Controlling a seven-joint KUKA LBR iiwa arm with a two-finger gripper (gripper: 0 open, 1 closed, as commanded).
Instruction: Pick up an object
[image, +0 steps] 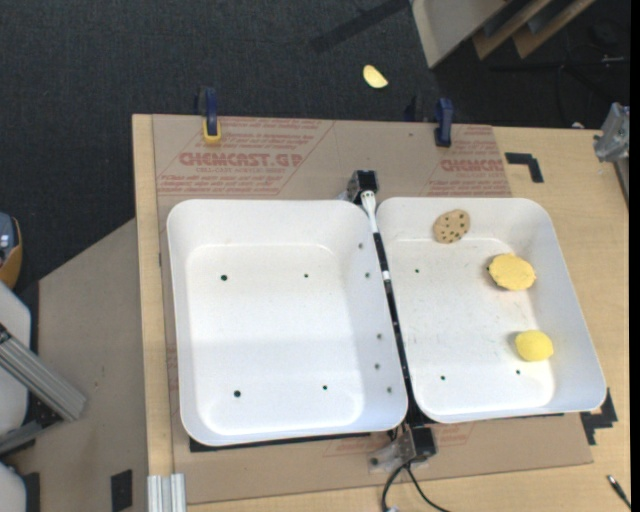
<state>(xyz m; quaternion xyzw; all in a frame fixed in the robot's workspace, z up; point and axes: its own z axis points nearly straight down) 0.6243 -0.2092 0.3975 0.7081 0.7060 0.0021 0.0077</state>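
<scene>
While no arm reaches over the bench, findings are as follows.

Candidate objects: three small items lie in the right-hand shallow white plastic bin (570, 300), all toward its far and right side.
Item one: a round tan cookie with dark chips (451, 226), flat, near the far wall.
Item two: a flat round yellow disc (512, 272), near the right wall, well apart from the cookie.
Item three: a smaller rounded yellow lump (534, 346), nearer the front, apart from the disc.
Spacing: the items do not touch, so each could probably be approached singly.
Left-hand shallow white plastic bin (200, 330): touching its neighbour along the centre seam.
Bench: brown printed cardboard sheet (300, 150) held by two blue clamps (209, 105), presumably to stop shifting.
End effector: state cannot be told.
Task status: judged not yet begun.
</scene>
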